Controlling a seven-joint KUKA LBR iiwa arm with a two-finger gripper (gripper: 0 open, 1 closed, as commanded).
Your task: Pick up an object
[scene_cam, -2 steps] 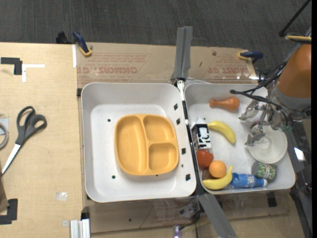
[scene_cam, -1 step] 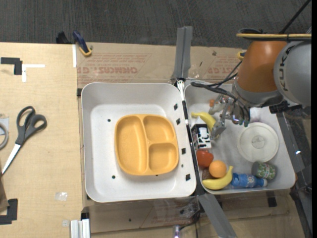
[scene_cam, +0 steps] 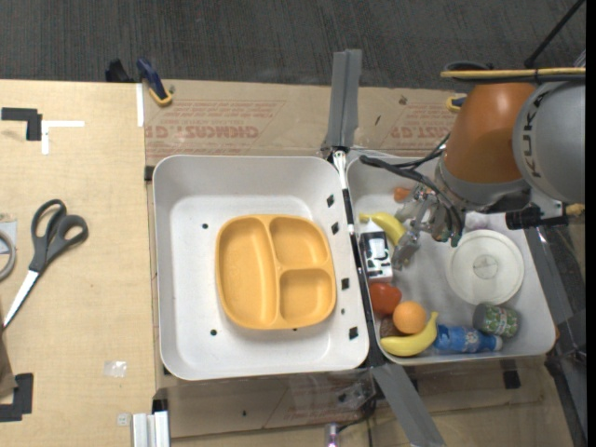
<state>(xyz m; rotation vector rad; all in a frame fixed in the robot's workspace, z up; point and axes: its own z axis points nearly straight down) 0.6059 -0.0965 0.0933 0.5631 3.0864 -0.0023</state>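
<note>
here the tool hangs low in the right bin, whether spread or closed i cannot tell; a small banana lies touching its far-left side, long axis slanting away from the arm.

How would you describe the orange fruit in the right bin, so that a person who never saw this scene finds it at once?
Look at the right bin, the one that the arm reaches into, and go to its near left corner. The orange lies there, between a red tomato and a curved banana. It is the only round orange thing.
</note>
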